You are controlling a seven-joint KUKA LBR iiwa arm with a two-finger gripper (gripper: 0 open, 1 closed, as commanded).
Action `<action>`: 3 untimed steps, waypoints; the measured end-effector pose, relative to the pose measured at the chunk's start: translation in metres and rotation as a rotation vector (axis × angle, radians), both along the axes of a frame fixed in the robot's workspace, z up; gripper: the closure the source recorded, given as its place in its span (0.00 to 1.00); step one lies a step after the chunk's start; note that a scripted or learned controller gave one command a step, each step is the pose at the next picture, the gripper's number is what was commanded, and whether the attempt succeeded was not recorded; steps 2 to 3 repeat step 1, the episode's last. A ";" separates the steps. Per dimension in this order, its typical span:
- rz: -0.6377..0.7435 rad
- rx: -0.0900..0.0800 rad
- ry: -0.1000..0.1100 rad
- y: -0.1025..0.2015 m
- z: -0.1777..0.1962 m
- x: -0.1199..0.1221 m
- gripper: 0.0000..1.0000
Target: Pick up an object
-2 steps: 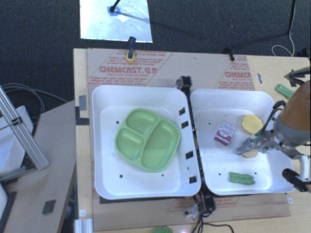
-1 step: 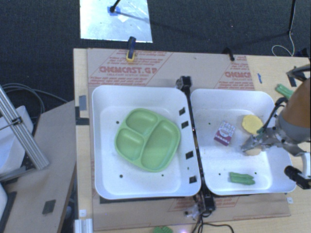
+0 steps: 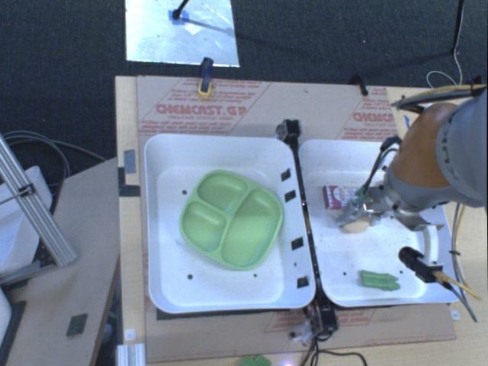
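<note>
Hovering low in the right bin (image 3: 335,284), pincer (image 3: 355,213) over a tan lump (image 3: 353,225); grip state impossible to tell; lifting not yet done.

End effector (image 3: 357,213) low, arm bent

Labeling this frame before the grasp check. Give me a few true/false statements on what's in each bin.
1. The green divided plate lies in the left bin. True.
2. A green object lies near the right bin's front edge. True.
3. The green object sits under the gripper. False: it lies apart, nearer the front edge.
4. The small red packet is in the left bin. False: it is in the right bin, beside the gripper.
5. The plate has three compartments. True.
</note>
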State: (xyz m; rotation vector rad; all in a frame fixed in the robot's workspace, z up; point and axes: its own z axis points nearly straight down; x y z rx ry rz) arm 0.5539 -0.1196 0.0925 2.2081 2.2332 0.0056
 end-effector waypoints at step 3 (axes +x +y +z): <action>0.000 0.000 -0.009 0.064 0.114 0.007 1.00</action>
